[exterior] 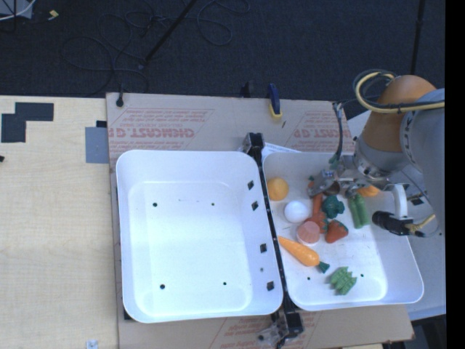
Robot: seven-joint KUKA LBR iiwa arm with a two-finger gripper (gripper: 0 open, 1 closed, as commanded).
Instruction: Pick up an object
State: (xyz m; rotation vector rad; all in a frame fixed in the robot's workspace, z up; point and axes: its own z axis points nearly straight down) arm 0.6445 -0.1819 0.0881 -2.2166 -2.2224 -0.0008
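We see the gripper (328, 182) low over the right bin (396, 286), though we cannot tell how it is set. Just beneath it sit a dark green toy (333, 207) and a strawberry (336, 230); a white ball (296, 211) and an orange ball (277, 189) lie to its left, a carrot (300, 251) below.

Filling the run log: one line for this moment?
arm: over right bin | gripper: among toys, grasp unclear | carrot: lying in bin | left bin: untouched
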